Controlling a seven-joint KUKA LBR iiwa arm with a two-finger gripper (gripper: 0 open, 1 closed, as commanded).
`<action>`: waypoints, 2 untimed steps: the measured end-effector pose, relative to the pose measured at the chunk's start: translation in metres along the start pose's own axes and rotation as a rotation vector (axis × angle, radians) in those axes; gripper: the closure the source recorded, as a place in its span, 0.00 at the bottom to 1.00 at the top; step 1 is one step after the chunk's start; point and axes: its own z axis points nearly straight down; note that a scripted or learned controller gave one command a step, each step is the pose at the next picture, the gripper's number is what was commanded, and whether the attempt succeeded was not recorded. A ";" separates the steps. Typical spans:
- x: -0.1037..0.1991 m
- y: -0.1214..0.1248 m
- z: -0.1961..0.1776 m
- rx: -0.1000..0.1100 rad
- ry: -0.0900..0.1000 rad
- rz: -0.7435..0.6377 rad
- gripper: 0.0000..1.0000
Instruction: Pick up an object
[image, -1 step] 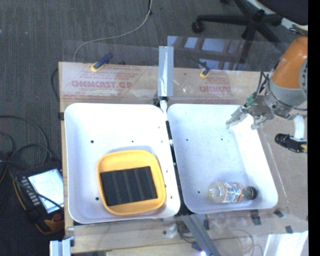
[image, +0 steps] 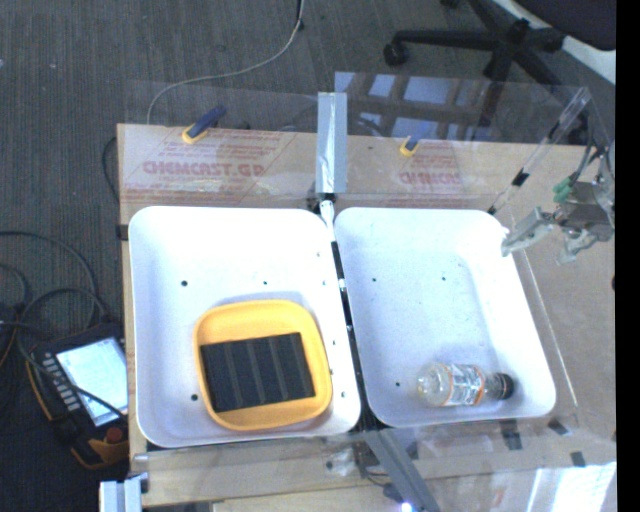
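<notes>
1. Bottle (image: 464, 384), clear plastic with a dark cap, lies on its side near the front wall of the right bin (image: 400, 260).
2. My end effector (image: 560, 228) hangs past that bin's far right corner, well apart from the bottle; I cannot tell its state.
3. Yellow tray (image: 262, 364) with a dark ribbed insert sits in the left bin (image: 180, 240).

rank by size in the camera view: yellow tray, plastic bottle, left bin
1. left bin
2. yellow tray, lying inside that bin
3. plastic bottle, lying in the right bin, clearly smallest
</notes>
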 end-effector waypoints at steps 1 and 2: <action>0.000 0.000 0.000 0.000 0.000 0.000 0.00; 0.005 -0.031 -0.140 0.000 -0.001 0.290 0.00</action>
